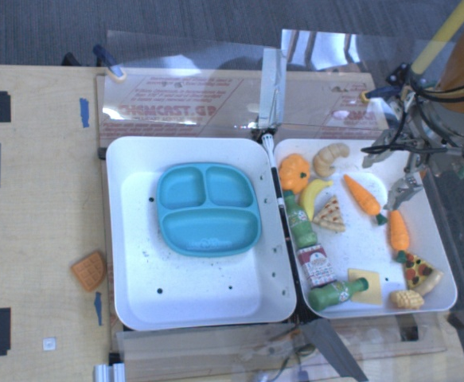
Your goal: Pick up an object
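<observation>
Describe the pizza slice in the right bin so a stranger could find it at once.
Start at the right bin and go to its near right corner. The pizza slice lies there, just below a carrot and beside the corn. It alone is a tan wedge with red and dark toppings.

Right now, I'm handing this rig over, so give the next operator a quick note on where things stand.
Hand: hovering over the upper right of the right bin, just above the two carrots; nothing visible between its fingers, and whether they are open or shut can't be told.
Things: all the toy food sits in the right bin: pumpkin, banana, croissant, long carrot, short carrot, pizza slice, corn, green bottle.
Left bin holds the blue divided plate.
Done: nothing picked yet.
Left: grasp one object and lift it; the carrots are nearest.
</observation>
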Tool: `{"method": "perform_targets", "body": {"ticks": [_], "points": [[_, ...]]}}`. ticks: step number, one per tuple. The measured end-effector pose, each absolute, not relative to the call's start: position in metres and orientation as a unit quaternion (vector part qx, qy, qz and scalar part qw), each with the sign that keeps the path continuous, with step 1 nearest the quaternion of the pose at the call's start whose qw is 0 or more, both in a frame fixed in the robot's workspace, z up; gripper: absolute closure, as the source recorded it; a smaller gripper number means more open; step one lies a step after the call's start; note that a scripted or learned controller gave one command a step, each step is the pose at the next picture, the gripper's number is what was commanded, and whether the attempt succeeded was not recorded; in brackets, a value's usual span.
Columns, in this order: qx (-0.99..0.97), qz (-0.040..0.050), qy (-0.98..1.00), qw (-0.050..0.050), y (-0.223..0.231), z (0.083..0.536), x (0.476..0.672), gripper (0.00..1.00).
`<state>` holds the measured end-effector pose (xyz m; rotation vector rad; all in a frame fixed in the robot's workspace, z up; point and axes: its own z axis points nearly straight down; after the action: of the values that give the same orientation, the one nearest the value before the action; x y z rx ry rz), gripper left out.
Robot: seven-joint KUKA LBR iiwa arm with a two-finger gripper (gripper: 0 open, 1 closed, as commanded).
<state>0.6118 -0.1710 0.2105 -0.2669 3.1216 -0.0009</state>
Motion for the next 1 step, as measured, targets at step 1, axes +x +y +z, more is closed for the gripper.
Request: {"method": "perform_targets", "body": {"ticks": [1], "points": [[-0.064, -0.0021, 0.998, 0.010, -0.1824, 0.1036, 0.6115, 0.00]]}}
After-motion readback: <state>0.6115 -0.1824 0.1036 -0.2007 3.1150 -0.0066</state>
